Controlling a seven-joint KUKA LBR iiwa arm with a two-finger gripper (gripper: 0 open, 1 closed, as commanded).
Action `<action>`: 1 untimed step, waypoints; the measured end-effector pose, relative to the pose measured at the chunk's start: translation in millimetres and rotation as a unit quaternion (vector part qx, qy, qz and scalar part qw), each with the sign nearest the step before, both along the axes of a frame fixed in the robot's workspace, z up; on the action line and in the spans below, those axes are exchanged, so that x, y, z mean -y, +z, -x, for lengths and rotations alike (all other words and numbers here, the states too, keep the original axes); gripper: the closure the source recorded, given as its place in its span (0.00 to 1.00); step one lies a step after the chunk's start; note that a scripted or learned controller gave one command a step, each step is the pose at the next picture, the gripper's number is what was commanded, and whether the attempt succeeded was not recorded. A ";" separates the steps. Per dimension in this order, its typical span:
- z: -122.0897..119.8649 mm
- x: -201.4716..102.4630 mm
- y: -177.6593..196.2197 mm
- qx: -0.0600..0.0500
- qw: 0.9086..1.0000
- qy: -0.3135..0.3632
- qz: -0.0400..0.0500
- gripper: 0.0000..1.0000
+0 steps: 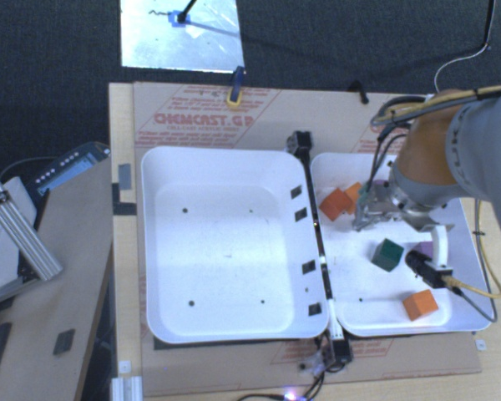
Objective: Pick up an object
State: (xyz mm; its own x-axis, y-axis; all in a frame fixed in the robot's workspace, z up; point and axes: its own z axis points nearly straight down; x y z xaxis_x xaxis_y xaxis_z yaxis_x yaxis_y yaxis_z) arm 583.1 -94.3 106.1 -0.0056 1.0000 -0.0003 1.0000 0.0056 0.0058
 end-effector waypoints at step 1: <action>-61.4 -2.9 -19.1 -0.018 1.000 -0.001 -0.001 1.00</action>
